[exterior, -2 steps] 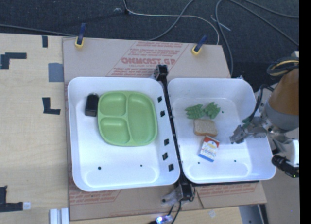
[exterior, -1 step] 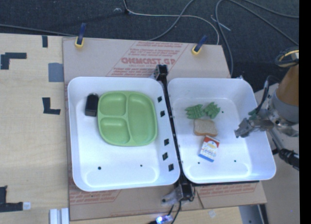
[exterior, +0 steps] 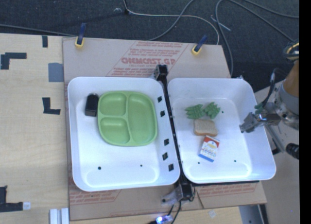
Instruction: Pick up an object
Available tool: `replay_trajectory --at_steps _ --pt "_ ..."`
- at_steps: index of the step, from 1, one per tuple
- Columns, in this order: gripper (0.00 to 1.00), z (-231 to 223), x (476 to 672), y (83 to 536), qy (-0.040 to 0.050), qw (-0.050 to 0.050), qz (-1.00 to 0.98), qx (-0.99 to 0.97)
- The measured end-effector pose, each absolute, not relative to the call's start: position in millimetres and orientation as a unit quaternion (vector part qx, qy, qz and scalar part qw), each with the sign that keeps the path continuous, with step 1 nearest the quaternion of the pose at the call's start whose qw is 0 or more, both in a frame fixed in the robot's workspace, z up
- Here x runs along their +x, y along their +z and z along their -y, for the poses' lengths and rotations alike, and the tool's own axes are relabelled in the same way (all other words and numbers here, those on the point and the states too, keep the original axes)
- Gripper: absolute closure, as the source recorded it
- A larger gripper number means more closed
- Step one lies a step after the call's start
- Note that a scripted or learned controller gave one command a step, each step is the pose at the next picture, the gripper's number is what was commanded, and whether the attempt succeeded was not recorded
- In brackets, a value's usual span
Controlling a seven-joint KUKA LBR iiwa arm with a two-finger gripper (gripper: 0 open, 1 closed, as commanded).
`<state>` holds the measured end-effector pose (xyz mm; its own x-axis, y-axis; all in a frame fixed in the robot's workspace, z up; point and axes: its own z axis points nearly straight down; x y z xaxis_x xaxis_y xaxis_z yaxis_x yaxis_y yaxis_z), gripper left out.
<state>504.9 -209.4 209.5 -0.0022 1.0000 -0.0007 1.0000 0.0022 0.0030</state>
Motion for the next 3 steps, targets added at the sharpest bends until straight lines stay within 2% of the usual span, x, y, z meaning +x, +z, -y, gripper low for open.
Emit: replay_trajectory --at_steps 1,2,3 --pt "1.00 160.0 524.7 220.0 0.0008 0.000 -0.710 0.705" --pt "1.00 112.2 537.9 210.2 -0.0003 -0.001 -0.709 0.705" --pt "1.00 59.7 549.0 221.8 0.0004 -0.001 -0.710 0.705"
